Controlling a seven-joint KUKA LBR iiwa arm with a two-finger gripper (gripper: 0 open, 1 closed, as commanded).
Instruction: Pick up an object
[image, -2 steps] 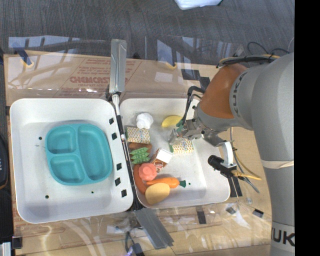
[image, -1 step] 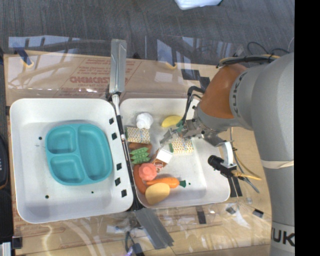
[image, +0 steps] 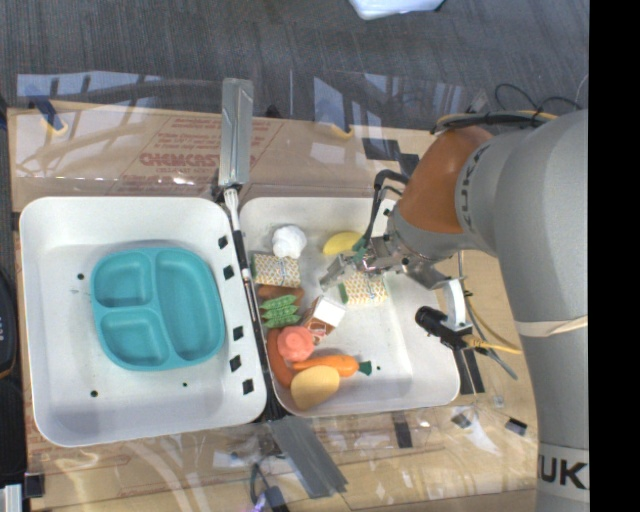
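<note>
The grey arm (image: 520, 200), with its orange band (image: 440, 185) above the wrist, reaches in from three o'clock over the right white bin (image: 430, 375). Its gripper (image: 352, 268) hangs low near the bin's middle, just beside a small woven-looking patterned block (image: 366, 290) at its four o'clock. Whether the fingers are parted or closed cannot be told from this slant, and nothing is plainly seen between them.

The bin's toys crowd its nine-o'clock half. A white rounded lump (image: 289, 240) sits toward eleven o'clock, with a smooth yellow lemon-shaped piece (image: 342, 243) beside it, its long axis running nine to three. Under the white lump lies a tan patterned square (image: 276, 268). Ridged green pods (image: 280, 306) lie with their length nine to three. A small white box with a brown end (image: 327, 313) is tilted, its long axis about one to seven. A pink rounded piece (image: 295, 344) rests against an orange carrot (image: 335, 365), which lies nearly level, its green tip pointing to three o'clock. A glossy yellow-orange mango shape (image: 314, 384) lies at the six-o'clock wall.

The left white bin (image: 60, 240) bears a teal plastic tray with three compartments (image: 156, 306).
</note>
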